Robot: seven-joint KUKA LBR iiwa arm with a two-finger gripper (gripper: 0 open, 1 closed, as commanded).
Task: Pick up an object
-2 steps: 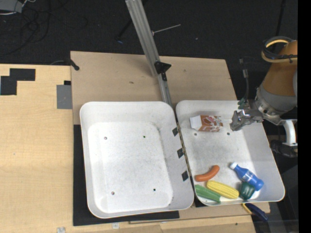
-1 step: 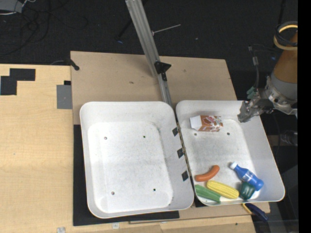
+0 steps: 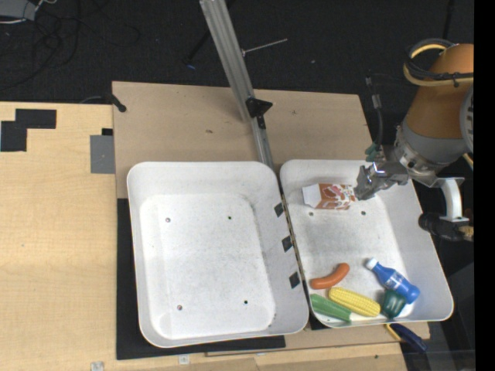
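The right bin (image 3: 414, 230) holds a small white packet with red print (image 3: 330, 195) near its far edge. At its near edge lie an orange sausage (image 3: 329, 276), a yellow corn cob with a green husk (image 3: 348, 303) and a blue bottle with a white cap (image 3: 394, 280). My gripper (image 3: 370, 184) hangs low over the far right part of this bin, just right of the packet and close to its edge. Nothing shows between the fingers.
The left bin (image 3: 147, 207) lies beside the right one, with black clips (image 3: 288, 243) along the shared rim. A slanted metal rail (image 3: 234, 68) rises from behind the bins. The arm's orange band (image 3: 441, 107) is at the far right.
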